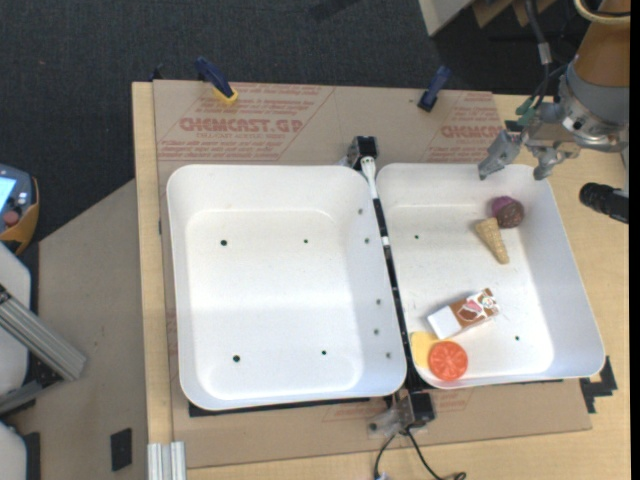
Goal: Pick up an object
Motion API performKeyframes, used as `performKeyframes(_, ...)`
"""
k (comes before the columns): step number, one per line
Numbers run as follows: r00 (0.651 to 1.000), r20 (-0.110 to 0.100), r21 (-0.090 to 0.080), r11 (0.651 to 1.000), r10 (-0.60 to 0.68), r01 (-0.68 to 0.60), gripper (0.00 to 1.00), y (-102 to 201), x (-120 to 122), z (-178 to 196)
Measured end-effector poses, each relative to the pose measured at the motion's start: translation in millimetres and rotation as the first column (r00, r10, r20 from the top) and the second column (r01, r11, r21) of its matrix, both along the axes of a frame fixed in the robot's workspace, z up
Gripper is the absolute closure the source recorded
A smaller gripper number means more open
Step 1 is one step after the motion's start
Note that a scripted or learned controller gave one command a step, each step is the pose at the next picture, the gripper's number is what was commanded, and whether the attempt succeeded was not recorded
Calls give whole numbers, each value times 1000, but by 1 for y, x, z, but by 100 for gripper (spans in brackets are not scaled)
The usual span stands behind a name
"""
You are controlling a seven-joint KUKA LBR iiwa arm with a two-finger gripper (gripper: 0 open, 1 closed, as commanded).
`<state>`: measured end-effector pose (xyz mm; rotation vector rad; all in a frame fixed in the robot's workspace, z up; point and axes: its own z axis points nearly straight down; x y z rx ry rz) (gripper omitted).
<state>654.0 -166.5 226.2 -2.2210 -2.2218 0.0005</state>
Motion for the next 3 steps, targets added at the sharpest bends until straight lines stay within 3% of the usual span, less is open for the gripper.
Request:
performKeyframes(1,1000,21,-2,1000,6,-6,0,61,-35,183)
performKeyframes(2,1000,22,-1,1000,4,-4,0,91,-81,320)
performKeyframes(3,1000,7,-3,1000,1,-1,100,90,-79,321)
